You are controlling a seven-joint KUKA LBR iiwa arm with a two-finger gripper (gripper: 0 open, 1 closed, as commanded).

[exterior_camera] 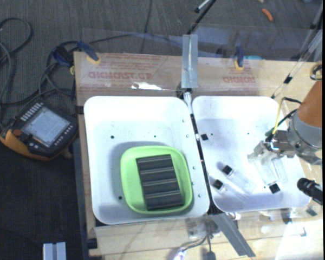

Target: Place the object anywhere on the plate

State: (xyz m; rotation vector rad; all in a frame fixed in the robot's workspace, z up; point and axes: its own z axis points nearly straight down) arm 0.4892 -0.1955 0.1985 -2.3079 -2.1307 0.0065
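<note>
A dark grey ridged block (160, 182) lies flat on the green plate (129, 169), which sits in the front half of the left bin (105, 123). The block covers most of the plate's middle, with green rim showing all round it. My gripper (266, 168) hangs low over the right bin (233, 123), near its right side and well away from the plate. Its translucent parts blur against the white bin floor. Nothing shows in its grasp.
The grey arm with its orange band (314, 110) enters from the right over the right bin. Small black-tipped clear pieces (226, 170) lie on the right bin's floor. A metal divider post (189, 64) stands behind the bins. A teach pendant (40, 130) lies on the floor at left.
</note>
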